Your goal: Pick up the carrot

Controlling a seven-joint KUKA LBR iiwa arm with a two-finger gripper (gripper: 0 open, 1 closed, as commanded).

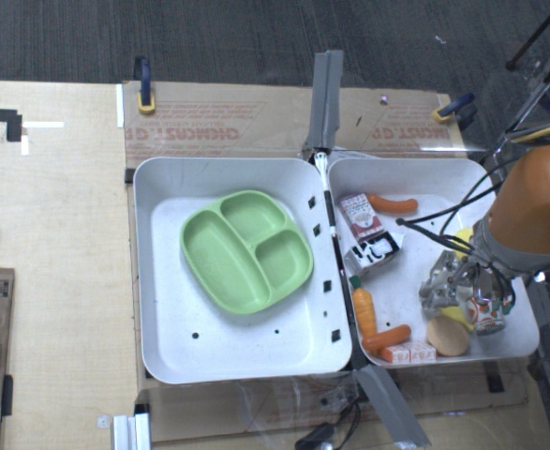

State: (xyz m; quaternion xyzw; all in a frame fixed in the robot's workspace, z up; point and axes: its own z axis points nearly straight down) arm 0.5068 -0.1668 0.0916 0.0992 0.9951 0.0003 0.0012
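Carrot (364,311) located in right bin (415,172), hard against that bin's left wall, toward its near-left corner; lies lengthwise along the wall, green tip pointing to the far edge. Untouched by the arm. Second orange piece (387,337) just beside its near end, lying crosswise above a small red-and-white packet (408,352) at the near wall. Orange sausage-like item (393,203) near the far wall, beside a red-and-white carton (358,216); black-and-white box (375,250) just below that carton. Round tan item (448,336) near the near-right corner, with a yellow object (454,313) partly hidden behind it.

Claw (457,293) positioned low over right portion of right bin, well apart from carrot, directly above the tan item. Finger state obscured by cabling and metalwork; cannot tell whether released or clenched. Nothing seen between the fingers.

Left bin (153,251) carries a green divided plate (246,249), set near its centre.
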